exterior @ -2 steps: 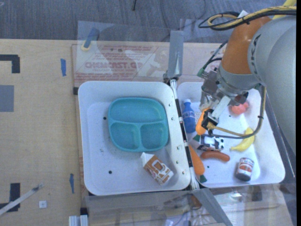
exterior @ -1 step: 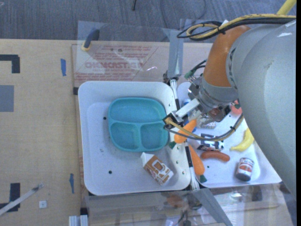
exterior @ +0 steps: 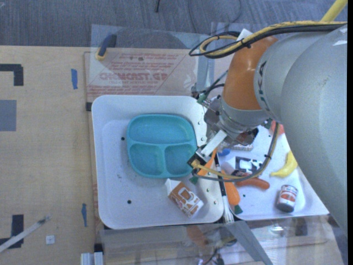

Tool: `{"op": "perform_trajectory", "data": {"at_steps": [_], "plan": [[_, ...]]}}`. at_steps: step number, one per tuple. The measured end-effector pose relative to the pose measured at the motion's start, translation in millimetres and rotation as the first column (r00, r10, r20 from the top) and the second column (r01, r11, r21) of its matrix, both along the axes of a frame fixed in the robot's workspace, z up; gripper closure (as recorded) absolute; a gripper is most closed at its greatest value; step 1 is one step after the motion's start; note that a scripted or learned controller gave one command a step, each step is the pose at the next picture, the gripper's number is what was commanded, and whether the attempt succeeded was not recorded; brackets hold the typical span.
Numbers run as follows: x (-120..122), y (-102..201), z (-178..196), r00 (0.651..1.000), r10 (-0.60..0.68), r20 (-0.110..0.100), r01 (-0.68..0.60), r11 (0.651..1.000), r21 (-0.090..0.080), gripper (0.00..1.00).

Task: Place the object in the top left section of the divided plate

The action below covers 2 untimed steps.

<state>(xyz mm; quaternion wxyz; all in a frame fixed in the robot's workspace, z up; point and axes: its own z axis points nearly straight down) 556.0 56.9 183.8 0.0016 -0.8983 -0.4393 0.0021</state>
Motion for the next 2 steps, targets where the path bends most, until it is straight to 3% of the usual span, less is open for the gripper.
{"op": "perform_trajectory", "data": {"at_steps": [1, 2], "plan": [[0.1, -0.3, 0.1, 1.0, 0.0, 0.0, 0.0, 1.0, 0.0, 0.0], [0.8, -3.5, 9.5, 1.0, -0.006, 0.0, 0.006, 1.0, 0.0, 1.0]]}}
